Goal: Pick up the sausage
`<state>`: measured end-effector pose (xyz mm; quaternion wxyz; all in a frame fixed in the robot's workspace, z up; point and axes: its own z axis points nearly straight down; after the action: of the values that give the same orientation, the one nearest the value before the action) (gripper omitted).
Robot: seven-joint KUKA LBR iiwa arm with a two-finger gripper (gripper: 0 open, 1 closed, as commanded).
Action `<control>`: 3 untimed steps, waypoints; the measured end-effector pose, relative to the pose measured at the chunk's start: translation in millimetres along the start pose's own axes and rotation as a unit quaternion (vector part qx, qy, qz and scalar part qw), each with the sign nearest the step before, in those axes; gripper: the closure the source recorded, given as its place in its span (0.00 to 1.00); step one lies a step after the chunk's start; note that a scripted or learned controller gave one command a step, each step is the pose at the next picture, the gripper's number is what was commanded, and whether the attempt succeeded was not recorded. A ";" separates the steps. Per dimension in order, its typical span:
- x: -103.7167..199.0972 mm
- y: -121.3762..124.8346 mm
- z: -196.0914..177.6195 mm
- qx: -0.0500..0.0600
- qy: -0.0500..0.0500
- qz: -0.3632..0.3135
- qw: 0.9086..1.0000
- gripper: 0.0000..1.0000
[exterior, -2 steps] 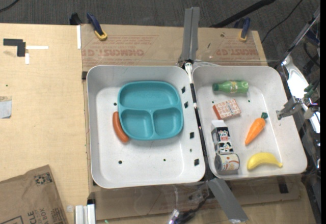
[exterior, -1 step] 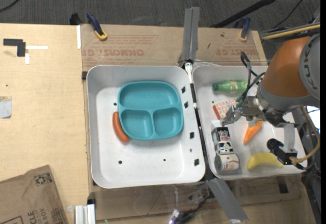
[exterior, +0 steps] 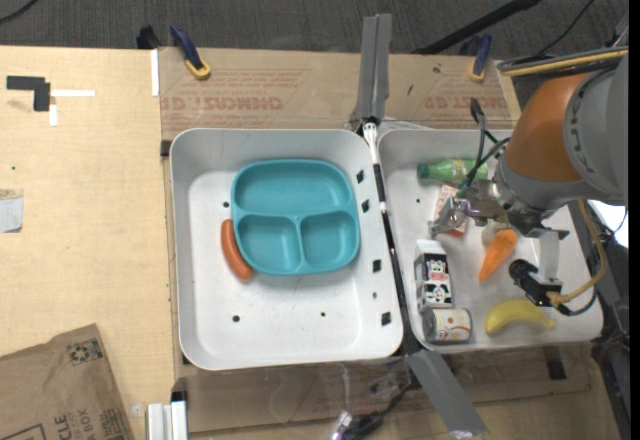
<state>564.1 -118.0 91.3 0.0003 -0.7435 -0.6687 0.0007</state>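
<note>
Sausage [exterior: 236, 250] lies in the left bin [exterior: 200, 318] touching the tray [exterior: 296, 215] at its 9 o'clock, while my gripper [exterior: 453, 215] hovers in the right bin [exterior: 400, 228], fingers' state unclear.

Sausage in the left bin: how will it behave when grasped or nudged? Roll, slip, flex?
The sausage is a smooth rounded cylinder lying flat, so it would probably roll sideways if nudged. It lies right beside the teal plate, which may block one finger. The glossy skin looks slippery, and it seems small and probably light.
</note>
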 end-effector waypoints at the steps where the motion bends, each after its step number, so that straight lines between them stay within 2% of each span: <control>1: -46.2 -3.4 -0.4 0.000 0.000 0.003 1.000 0.00; 2: -5.4 -68.5 0.5 0.001 0.000 0.059 0.998 0.00; 3: -25.1 2.0 0.4 0.001 -0.001 0.105 0.994 0.00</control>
<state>563.4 -143.2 90.8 0.0003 -0.8097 -0.5869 0.0016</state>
